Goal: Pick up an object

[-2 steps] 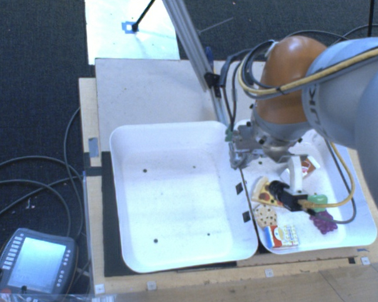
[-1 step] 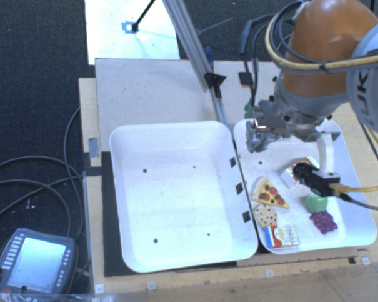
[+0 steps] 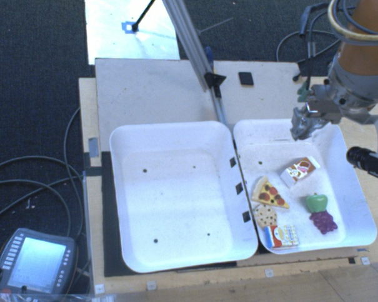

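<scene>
The right bin (image 3: pixel 251 135) holds several small toys. A white and red carton (image 3: pixel 299 171) lies near its middle, and a pizza slice (image 3: pixel 269 194) rests by the divider. A green pepper (image 3: pixel 316 202) sits above a bunch of purple grapes (image 3: pixel 323 221). A cookie (image 3: pixel 265 216) and a small printed box (image 3: pixel 284 235) lie at the front edge. My gripper (image 3: pixel 302 128) hangs over the back of the right bin, above and behind the carton, with nothing seen between its fingers.
The left bin (image 3: pixel 172 195) lies beside the right one. A slanted metal pole (image 3: pixel 193 40) rises from a clamp behind the bins. A teach pendant (image 3: pixel 34 260) and cables lie on the floor at the left.
</scene>
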Tool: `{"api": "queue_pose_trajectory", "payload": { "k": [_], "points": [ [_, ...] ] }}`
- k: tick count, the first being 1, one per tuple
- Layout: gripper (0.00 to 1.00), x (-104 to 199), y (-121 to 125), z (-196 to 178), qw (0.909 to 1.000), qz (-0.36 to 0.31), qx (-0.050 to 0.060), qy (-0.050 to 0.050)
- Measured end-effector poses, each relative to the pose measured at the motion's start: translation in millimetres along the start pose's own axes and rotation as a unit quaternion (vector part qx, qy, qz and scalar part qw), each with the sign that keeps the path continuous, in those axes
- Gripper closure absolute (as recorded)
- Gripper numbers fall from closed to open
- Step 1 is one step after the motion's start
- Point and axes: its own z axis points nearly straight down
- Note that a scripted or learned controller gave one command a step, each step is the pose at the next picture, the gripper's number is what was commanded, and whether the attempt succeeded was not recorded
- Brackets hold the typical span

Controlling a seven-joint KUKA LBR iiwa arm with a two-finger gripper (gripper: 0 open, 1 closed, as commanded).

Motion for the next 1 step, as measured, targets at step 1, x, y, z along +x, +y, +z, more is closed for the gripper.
{"api": "queue_pose_trajectory", "payload": {
  "k": [1],
  "points": [
    [1.00,28.8,47.9,82.3,1.0000,-0.004,0.005,0.001]
  ]
}}
